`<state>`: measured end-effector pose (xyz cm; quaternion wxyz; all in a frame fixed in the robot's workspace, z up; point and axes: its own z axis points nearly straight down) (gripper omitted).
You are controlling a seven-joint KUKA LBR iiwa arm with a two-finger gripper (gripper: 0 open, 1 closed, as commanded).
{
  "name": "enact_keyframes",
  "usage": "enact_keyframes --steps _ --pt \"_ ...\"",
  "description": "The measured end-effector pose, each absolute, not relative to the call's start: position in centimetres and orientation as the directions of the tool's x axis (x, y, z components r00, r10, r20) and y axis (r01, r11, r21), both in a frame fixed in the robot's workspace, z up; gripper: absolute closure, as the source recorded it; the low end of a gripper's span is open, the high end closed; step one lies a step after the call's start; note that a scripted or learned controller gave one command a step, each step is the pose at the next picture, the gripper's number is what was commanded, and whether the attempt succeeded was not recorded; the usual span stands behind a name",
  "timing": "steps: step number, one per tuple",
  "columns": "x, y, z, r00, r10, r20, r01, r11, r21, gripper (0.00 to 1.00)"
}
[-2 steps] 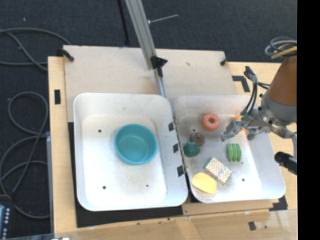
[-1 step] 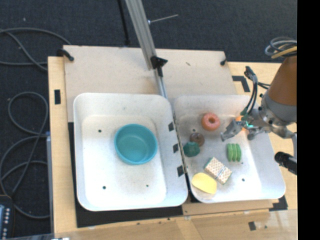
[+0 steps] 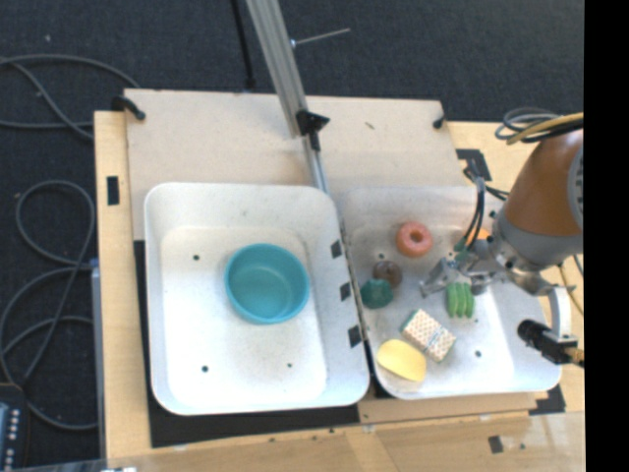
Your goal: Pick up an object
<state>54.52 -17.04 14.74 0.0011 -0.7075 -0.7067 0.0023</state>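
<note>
Now, near to far, as I saw it from above:

Yellow piece (image 3: 401,360): lay nearest, at the front edge of the right bin (image 3: 511,357), near the wall between the bins.
Box (image 3: 428,333): a small patterned block, tilted, touching or just beside the yellow piece on its far right side.
Bowl (image 3: 267,282): teal, upright, sat alone near the middle of the left bin (image 3: 177,264), well apart from everything else.
Green piece (image 3: 459,299): ribbed, bright green, lay just beyond the box, right under my gripper.
My gripper (image 3: 452,281): hung over the middle of the right bin, just above or touching the green piece; I could not tell how my fingers stood, nor whether anything was between them.
Teal lump (image 3: 376,293): small and dark, sat near the dividing wall, left of the green piece.
Brown lump (image 3: 387,271): just behind the teal lump, touching or nearly so.
Ring (image 3: 414,239): orange-pink, lay flat, farthest back among the objects, apart from the rest.
My arm (image 3: 545,200): came in from the right, orange band above the wrist.
</note>
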Motion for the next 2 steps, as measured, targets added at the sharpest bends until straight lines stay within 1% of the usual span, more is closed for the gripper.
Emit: enact_keyframes --steps 1,2 --pt "54.9 -17.6 10.5 0.003 1.000 -0.012 1.000 -0.003 0.014 0.00" --pt "55.0 -17.6 11.9 0.008 1.000 -0.009 1.000 -0.008 0.019 1.00"
